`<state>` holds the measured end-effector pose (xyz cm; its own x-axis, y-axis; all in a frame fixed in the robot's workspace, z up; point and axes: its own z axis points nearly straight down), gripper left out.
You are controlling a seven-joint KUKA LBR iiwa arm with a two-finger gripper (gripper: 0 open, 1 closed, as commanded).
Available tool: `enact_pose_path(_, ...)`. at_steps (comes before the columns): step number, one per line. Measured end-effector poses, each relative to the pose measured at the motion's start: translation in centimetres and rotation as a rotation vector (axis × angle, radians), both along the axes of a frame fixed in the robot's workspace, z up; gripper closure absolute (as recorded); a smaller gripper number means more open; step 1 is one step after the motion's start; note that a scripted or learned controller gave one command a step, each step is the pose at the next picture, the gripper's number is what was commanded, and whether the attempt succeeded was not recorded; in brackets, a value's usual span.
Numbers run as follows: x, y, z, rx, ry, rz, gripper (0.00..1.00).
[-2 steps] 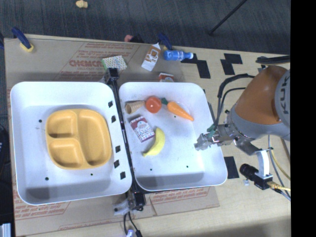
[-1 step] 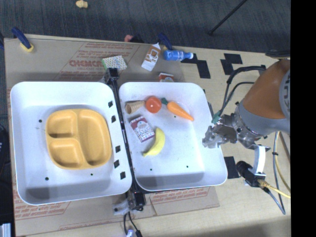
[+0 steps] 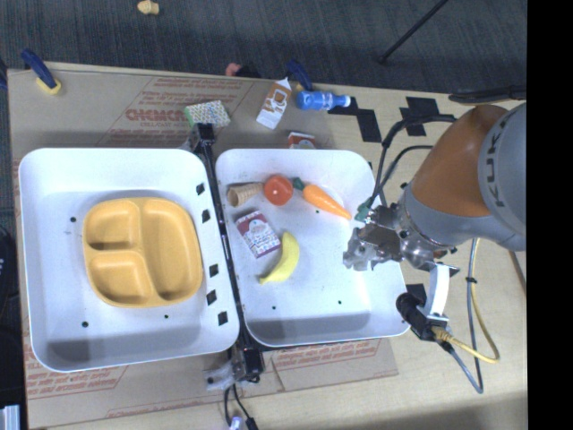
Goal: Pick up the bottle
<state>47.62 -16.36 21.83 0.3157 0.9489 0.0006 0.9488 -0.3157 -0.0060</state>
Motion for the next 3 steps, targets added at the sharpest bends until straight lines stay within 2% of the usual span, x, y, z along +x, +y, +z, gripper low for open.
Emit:
enact_pose_path(1,0.0,1.0,-0.3,0.001,-0.001,0.038,1.00)
enact_pose_path(2,-0.1,0.9,-1.0,0.004,0.002,0.207,1.00)
enact_pose_path(3,0.0,-3.1,-1.0,-0.002,-0.002,0.012,1.00)
